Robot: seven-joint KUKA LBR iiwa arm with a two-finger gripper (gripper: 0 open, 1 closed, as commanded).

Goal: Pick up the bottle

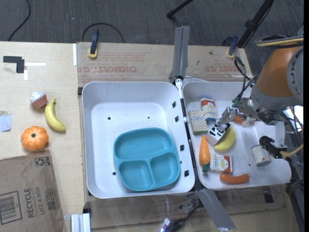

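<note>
- Camera view, item one: my gripper (219,129), low over the right bin (275,170), directly above the near end of a banana (227,140). Spread or closed: I cannot tell from this angle. Nothing is visibly held.
- Item two: the bottle (208,106). I take this to be the small white container with the red marking, though the identification is a judgement. It sits near the bin's far wall, towards the divider between the two bins.
- Position relative to me: the bottle lies farther back and slightly to the view's left of my gripper, near but apart, no contact. A checked packet (197,121) lies just beside it, on its near left side.
- Other contents, right bin: carrot (204,151), small carton (221,163), sausage (234,179), and a pale cylinder (259,154) on the view's right side.
- Left bin: a blue divided plate (145,158).
- Step in hand, as I judge it: reaching for the bottle; I am not yet over it.
- How to do it well: lift clear of the banana first, then travel back towards the far wall until centred over the bottle.
- Approach from above, closing line set across the bottle's narrow width.
- Keep off the checked packet and the bin wall; both crowd the target.
- Descend far enough to catch the body, not the cap, then close and check before lifting.
</note>
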